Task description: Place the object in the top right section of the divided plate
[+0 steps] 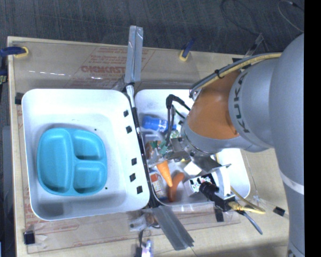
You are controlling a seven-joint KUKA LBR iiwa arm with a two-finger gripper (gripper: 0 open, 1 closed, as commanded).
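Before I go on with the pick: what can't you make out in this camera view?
- Gripper fingers: hidden beneath the arm's wrist over the right bin.
- Much of the right bin's contents: covered by the arm; an orange object and blue item show, others too small to name.
- Divided plate: in plain sight.

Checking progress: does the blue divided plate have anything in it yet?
Empty. The divided plate in the left bin shows only bare blue sections.
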